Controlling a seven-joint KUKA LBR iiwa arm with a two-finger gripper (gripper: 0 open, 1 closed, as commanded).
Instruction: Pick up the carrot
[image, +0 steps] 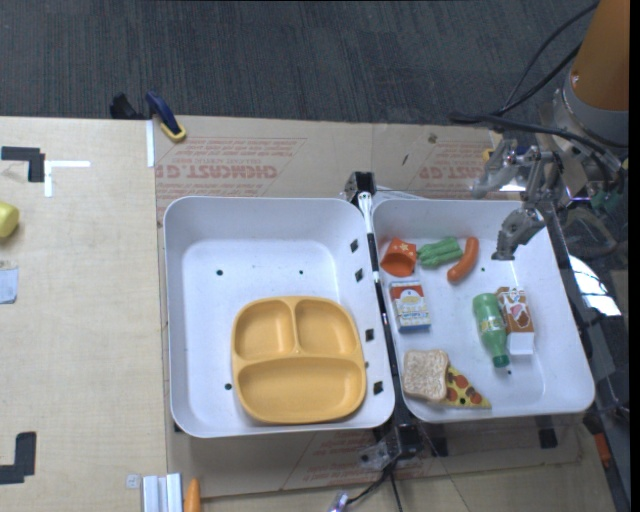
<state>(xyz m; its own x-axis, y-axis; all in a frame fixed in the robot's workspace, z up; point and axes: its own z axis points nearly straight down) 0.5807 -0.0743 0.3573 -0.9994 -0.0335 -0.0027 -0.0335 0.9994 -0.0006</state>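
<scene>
The carrot (398, 257) looks like a stubby, bright orange piece lying at the back left of the right bin (560, 395), close to the divider. Beside it to the right lie a green vegetable (440, 251) and an orange-red sausage-shaped piece (463, 259). My gripper (510, 238) hangs over the back right part of the same bin, a little right of the sausage-shaped piece and well right of the carrot. I see nothing held in it.
The right bin also holds a small box (410, 306), a green bottle (490, 328), a little carton (517, 318), a bread slice (425, 375) and a pizza slice (466, 391). A yellow divided plate (298, 358) sits in the left bin (200, 250).
</scene>
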